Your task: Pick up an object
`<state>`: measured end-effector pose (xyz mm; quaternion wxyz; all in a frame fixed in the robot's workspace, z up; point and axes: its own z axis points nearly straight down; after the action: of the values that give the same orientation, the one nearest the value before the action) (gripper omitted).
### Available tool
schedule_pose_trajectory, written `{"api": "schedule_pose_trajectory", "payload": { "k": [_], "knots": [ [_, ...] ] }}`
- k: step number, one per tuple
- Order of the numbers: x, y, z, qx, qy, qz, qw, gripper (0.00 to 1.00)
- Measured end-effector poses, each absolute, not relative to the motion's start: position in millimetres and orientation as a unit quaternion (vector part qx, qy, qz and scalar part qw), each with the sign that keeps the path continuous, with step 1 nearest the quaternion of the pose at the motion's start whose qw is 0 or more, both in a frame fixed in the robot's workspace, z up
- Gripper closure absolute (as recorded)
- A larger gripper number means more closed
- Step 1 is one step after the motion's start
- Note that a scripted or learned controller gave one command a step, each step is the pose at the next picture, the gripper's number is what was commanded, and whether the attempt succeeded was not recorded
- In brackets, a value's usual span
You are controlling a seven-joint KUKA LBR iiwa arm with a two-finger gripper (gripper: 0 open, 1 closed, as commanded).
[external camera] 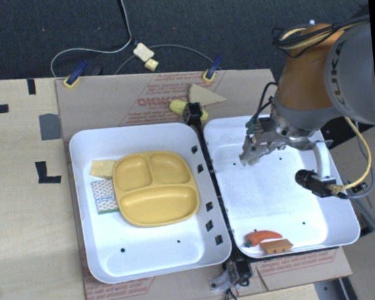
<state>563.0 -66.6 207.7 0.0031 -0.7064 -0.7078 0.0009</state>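
Observation:
My gripper hangs over the upper part of the right bin, and nothing shows between its fingers. At that bin's front edge lie an orange-red carrot-shaped object and, just beside it, a small tan block, well below the gripper. In the left bin rests a yellow divided plate. Against its left side sit a pale yellow wedge and a small patterned blue-white sponge.
A black divider with clips runs between the two bins. The grey arm with its orange band reaches in from the upper right, with a black cable fitting over the right bin. Behind the bins lie a yellow object and a cardboard piece.

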Motion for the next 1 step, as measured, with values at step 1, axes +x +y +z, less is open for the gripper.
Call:
{"api": "schedule_pose_trajectory", "payload": {
  "k": [1],
  "knots": [
    [567.2,-7.4,183.0,-0.706,-0.708,0.0011,0.001,1.00]
  ]
}}
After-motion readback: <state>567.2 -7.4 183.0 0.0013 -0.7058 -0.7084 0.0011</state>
